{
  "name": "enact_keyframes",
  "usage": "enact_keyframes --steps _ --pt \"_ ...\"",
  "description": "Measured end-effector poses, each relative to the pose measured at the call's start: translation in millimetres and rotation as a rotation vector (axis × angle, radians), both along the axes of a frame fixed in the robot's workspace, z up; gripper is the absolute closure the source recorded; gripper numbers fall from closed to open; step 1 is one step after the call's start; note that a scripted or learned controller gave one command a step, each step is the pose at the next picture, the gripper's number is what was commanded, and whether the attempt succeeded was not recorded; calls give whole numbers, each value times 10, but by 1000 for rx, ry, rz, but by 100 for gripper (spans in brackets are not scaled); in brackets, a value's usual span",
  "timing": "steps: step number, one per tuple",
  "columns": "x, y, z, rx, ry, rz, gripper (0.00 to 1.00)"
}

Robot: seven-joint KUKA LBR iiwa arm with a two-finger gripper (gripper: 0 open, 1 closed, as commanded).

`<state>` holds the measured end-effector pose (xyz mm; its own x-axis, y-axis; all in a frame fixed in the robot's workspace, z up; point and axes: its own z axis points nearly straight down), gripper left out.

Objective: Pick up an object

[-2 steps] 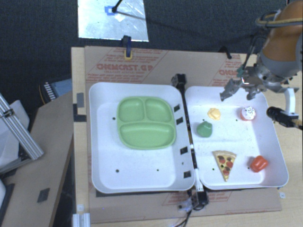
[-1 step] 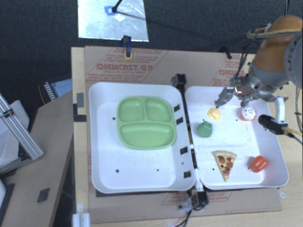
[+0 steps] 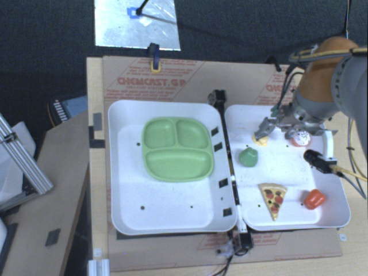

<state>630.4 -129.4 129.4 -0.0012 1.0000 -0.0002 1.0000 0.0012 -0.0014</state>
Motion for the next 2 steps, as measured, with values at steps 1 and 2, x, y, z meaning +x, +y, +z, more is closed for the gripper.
enact_keyframes --steps 1,2 --pt "4 5 -467 0 -1 0 0" --pt "18 1 -335 -1 -6 0 100"
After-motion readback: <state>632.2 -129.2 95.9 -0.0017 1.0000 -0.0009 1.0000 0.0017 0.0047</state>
